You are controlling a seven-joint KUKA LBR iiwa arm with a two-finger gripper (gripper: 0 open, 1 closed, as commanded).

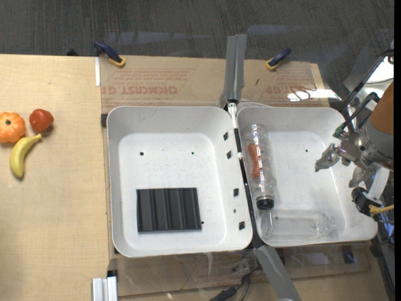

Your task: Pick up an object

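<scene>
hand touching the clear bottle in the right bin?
Apart. The camera view shows bare white bin floor between the hand and the clear bottle, which lies along the right bin's left wall.

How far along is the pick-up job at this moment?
Nothing looks picked up. The gripper is over the right bin with nothing between its fingers. The bottle lies in that bin and the black block in the left bin. Grasping and lifting remain.
</scene>
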